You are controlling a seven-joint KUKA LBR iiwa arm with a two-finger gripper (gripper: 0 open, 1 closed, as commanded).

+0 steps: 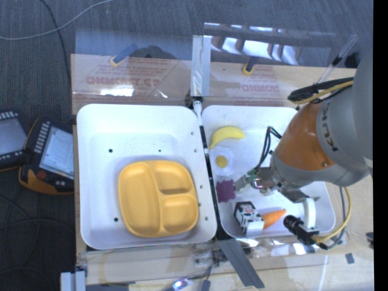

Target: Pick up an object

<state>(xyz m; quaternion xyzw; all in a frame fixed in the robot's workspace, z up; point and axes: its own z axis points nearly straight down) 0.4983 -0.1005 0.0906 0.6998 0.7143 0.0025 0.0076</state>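
The grey and orange arm point(315, 141) reaches down into the right bin point(242, 117), its gripper point(245, 182) low beside a purple piece point(225, 190); whether the fingers are apart cannot be told. Beyond them lie a yellow banana point(227, 134) and small yellow piece point(222, 160); nearer, an orange carrot point(274, 216) and black-and-white block point(247, 216). The left bin point(97, 126) holds a yellow divided plate point(158, 197).

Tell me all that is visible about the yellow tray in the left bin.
The yellow tray looks like smooth moulded plastic with rounded corners. It has three compartments: one long one along its left side and two smaller ones on its right, split by raised ridges. All three appear empty. It lies flat, face up and slightly turned, on the floor of the left bin, toward the near right part. Nothing else touches it.
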